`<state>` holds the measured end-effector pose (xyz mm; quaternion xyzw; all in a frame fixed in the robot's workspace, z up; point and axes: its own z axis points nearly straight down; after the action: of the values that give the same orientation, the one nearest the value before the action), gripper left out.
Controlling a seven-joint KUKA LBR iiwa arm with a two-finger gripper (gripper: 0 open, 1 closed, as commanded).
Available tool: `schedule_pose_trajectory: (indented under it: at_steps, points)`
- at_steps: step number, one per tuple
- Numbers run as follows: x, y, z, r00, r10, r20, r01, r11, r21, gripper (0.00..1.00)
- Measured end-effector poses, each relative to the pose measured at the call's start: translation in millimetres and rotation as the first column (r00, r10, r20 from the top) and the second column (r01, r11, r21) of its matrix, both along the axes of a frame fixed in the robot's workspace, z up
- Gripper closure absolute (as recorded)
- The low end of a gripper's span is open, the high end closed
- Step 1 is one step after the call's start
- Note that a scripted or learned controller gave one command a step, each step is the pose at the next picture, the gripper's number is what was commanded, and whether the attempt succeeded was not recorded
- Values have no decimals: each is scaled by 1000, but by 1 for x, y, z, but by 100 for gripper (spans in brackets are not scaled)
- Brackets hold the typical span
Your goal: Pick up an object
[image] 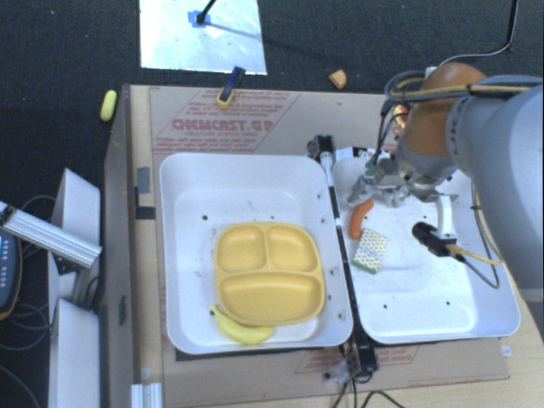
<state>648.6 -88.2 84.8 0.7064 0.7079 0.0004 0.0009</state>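
Carrot (360,218), small and orange, lay at the right bin's (425,323) left wall, far end. Gripper (393,189) hung just beside it; descent should centre over it. Grip state indeterminable.

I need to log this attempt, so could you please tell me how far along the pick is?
Done: the arm has reached into the right bin, with the gripper low beside the orange carrot-like piece. In hand: nothing visibly held. Left: grasping and lifting; that piece and the green-white block lie on the bin floor.
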Motion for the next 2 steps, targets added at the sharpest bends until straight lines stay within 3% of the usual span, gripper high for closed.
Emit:
schedule_pose_trajectory:
  at_steps: [1, 2]
  points:
    - [1, 0, 11, 1000, 2, 3, -2, 1000, 0, 100]
    - [-45, -30, -1, 1000, -2, -1, 2, 1000, 0, 100]
